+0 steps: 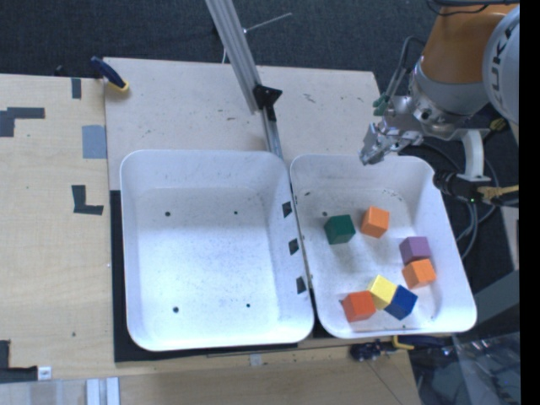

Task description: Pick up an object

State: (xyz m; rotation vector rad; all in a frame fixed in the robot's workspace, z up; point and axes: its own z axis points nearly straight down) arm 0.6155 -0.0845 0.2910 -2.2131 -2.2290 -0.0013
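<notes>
The right bin holds several small blocks. A green cube and an orange cube lie near its middle. A purple cube sits over another orange cube at the right wall. A red-orange block, a yellow cube and a blue cube cluster at the front. My gripper hangs above the bin's far rim, up and right of the orange cube, with nothing visibly held.
The left bin stands beside the right one. A slanted metal pole crosses the bench behind the bins. A blue and yellow clamp lies at the far left. Cables hang right of the right bin.
</notes>
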